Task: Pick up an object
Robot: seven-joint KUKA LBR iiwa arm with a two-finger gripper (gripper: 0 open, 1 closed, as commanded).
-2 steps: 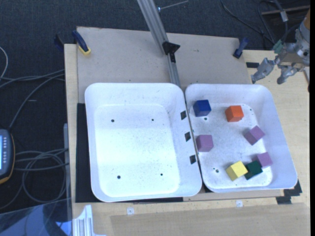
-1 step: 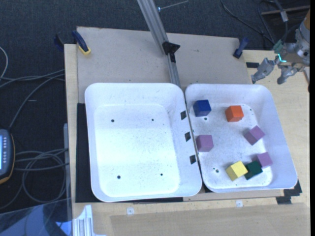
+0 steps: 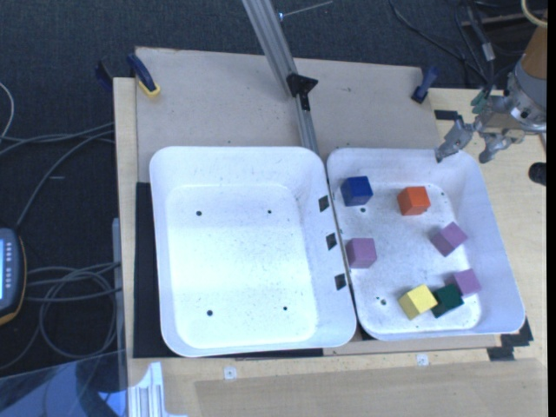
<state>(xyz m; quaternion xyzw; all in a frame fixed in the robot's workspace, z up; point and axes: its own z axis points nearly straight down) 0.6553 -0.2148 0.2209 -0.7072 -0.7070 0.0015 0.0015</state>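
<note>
We are seeing six blocks lying in the right bin [image 3: 495, 259], the orange block [image 3: 413, 201] sitting toward its 1 o'clock. Our gripper [image 3: 469, 145] is hovering spread and unladen at the bin's 1 o'clock corner.

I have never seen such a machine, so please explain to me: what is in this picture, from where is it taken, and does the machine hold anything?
The photo comes from one fixed camera above a workbench, looking down at a slant. On the bench sit two shallow white trays: the left bin and the right bin. The right bin holds small blocks: a blue block, an orange block, three purple blocks, a yellow block and a dark green block. At the right bin's upper right corner is the robot arm's gripper. Its jaws stand apart, with nothing between them, so nothing is held.
</note>
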